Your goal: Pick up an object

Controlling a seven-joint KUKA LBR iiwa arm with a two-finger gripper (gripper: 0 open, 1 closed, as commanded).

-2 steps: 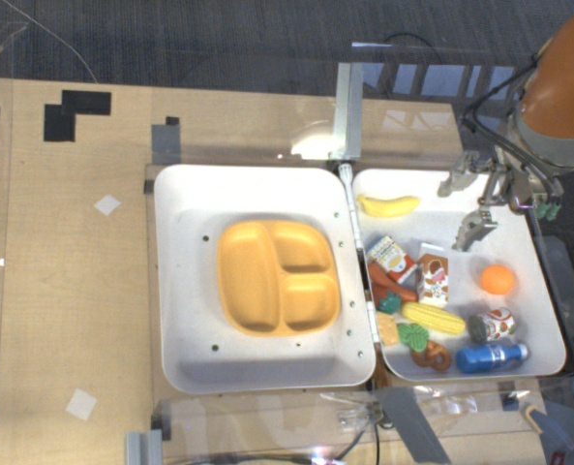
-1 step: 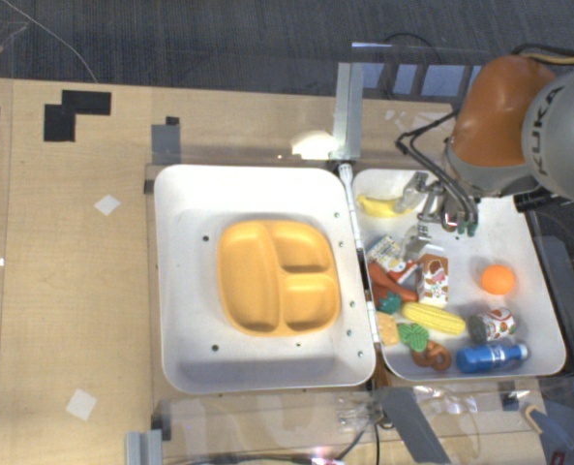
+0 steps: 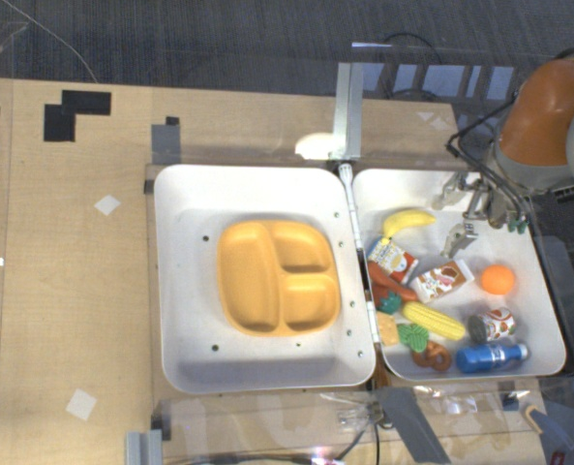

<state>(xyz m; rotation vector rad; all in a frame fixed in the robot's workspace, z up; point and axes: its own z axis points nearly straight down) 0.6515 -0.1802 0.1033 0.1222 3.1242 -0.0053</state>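
Observation:
The right bin (image 3: 548, 303) holds a jumble of toy foods. A banana (image 3: 407, 222) lies at its top left, and an orange ball (image 3: 498, 279) sits at the right. A red-and-white carton (image 3: 439, 281), a corn cob (image 3: 434, 321), a small can (image 3: 493, 325) and a blue bottle (image 3: 490, 357) lie lower down. My gripper (image 3: 457, 215) hangs over the bin's upper part, just right of the banana and above the carton. It is open, with nothing between its fingers (image 3: 460, 237).
In the left bin (image 3: 185, 260) lies a yellow divided plate (image 3: 275, 275). A small printed carton (image 3: 387, 256), a red sausage (image 3: 388, 281) and a green piece (image 3: 412, 335) crowd the right bin's left side. A metal post (image 3: 348, 109) stands behind the bins.

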